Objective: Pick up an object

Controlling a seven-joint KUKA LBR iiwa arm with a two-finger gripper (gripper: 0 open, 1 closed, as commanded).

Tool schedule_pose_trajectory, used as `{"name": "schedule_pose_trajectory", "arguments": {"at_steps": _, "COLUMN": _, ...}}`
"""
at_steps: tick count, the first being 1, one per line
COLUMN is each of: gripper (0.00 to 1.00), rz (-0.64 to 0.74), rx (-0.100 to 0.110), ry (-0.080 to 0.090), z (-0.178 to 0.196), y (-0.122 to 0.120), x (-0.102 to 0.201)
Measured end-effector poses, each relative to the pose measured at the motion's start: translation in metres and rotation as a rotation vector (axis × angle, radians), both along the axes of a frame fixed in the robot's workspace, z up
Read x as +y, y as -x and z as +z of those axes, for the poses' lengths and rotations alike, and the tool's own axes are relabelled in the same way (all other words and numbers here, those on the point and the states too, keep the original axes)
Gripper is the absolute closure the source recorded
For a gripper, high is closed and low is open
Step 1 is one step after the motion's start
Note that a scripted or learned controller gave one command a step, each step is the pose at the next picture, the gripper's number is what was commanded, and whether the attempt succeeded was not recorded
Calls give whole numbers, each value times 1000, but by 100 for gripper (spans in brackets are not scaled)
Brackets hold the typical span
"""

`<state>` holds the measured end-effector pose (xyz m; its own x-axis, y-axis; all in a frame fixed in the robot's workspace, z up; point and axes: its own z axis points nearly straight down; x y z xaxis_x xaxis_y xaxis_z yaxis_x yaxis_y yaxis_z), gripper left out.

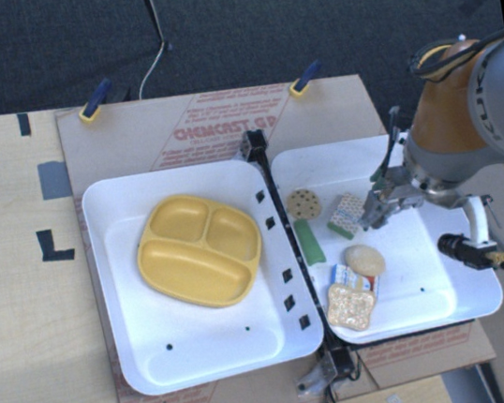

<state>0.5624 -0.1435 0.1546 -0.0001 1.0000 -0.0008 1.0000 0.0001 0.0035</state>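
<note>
The right bin (440,308) holds several small items: a round speckled cookie (303,202), a green stick (309,241), a small green-and-grey packet (345,214), a beige oval piece (365,259), a blue-and-white wrapper (348,277) and a tan square cracker (349,306). My gripper (374,212) hangs low over this bin, just right of the packet and above the oval piece. The wrist hides its tips.
The left bin (115,265) bears a yellow divided plate (200,249). A black divider with clips (282,238) runs between the bins. The arm's grey and orange body (454,130) covers the right bin's far right corner. Both bins rest on cardboard (212,126).
</note>
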Motion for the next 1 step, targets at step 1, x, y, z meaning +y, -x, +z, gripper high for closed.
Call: {"name": "schedule_pose_trajectory", "arguments": {"at_steps": 1, "gripper": 100, "rz": 2, "rx": 0, "ry": 0, "z": 43, "y": -3, "x": -1}}
